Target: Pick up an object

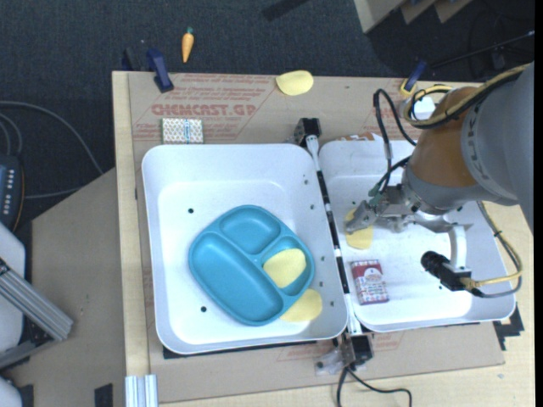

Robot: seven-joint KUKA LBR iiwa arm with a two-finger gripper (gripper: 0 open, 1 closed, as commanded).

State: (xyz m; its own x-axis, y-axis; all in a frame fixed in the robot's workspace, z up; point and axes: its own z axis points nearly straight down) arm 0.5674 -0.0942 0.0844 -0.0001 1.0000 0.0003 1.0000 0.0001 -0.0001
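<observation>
My gripper (363,218) is low in the right bin (424,308), at its left side. Its fingertips sit just above a small yellow piece (361,238) on the bin floor. A red and white box (369,281) lies flat a little nearer the front edge of the same bin. In the left bin (170,176) a blue divided plate (246,264) holds a yellow piece (286,266) in one compartment. Another yellow piece (303,306) lies on the bin floor against the plate's front right rim.
The arm's grey body and orange band (441,155) cover the back right of the right bin. Black cables loop over that bin. On the bench behind the bins lie a yellow piece (294,82), a small patterned packet (182,130) and blue clips.
</observation>
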